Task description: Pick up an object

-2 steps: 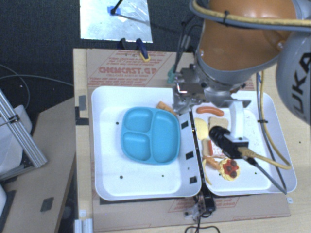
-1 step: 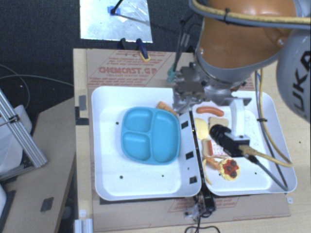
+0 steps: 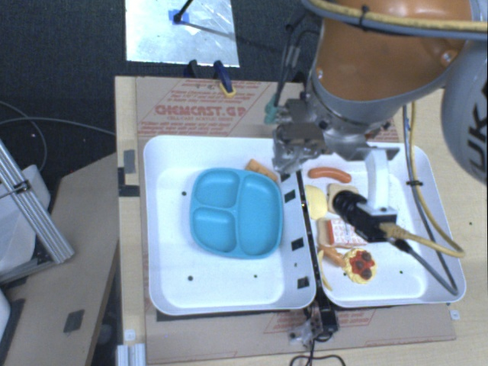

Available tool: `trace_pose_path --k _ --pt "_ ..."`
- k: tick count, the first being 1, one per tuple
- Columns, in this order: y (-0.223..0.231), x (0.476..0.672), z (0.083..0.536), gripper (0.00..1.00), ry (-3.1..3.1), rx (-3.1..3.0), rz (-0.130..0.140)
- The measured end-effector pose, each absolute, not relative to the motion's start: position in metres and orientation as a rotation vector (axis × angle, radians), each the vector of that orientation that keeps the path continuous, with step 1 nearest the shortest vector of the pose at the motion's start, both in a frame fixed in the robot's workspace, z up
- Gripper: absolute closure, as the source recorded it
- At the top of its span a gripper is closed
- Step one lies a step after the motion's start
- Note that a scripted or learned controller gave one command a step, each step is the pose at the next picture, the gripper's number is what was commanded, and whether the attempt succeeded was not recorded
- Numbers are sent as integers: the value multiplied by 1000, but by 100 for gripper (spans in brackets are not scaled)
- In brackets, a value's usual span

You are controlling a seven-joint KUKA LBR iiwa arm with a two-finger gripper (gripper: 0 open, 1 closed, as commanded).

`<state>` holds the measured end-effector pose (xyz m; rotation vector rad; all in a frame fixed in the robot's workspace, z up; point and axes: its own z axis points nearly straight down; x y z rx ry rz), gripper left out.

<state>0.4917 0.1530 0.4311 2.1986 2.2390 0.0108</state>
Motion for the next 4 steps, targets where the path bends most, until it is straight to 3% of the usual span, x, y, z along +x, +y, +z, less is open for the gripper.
trace_pose_path --k 1,2,3,4 --pt "153 492 442 100 2246 2190 13" --pt "153 492 441 0 2246 2191 12" --pt "153 493 453 100 2251 2183 16" --pt "217 485 367 100 2234 2215 -10"
